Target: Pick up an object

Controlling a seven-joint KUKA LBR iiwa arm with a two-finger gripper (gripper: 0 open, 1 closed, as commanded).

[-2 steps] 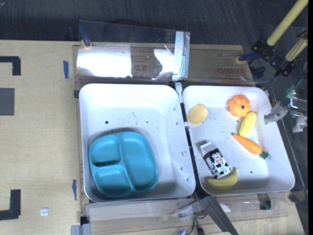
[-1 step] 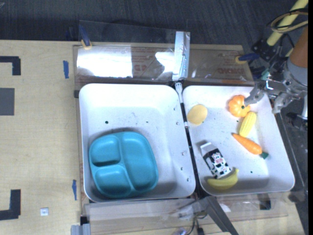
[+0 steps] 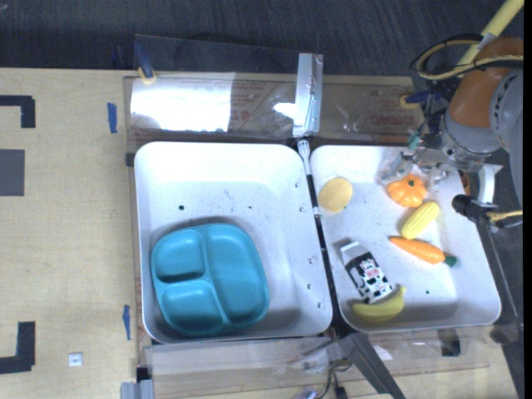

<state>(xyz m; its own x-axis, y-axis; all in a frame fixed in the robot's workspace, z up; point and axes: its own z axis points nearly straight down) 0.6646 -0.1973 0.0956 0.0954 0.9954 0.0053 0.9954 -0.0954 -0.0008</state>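
Note:
The right bin point(image 3: 478, 306) holds several toy foods. A small orange pumpkin point(image 3: 406, 192) lies near its back right, with a yellow corn cob point(image 3: 420, 219) and an orange carrot point(image 3: 418, 250) just in front of it. A pale yellow round fruit point(image 3: 336, 194) sits by the bin's left wall. A black-and-white cow toy point(image 3: 366, 274) and a banana point(image 3: 379, 307) lie at the front. My gripper point(image 3: 420, 166) hangs at the bin's back right, directly over the pumpkin's far edge, its tips lost in the metal wrist parts.
The left bin point(image 3: 216, 173) holds a blue divided plate point(image 3: 209, 278) at its front. A clear plastic sheet point(image 3: 220, 98) and a metal bracket point(image 3: 308, 94) stand behind the bins. Cables loop above the arm's wrist point(image 3: 486, 98) at the right.

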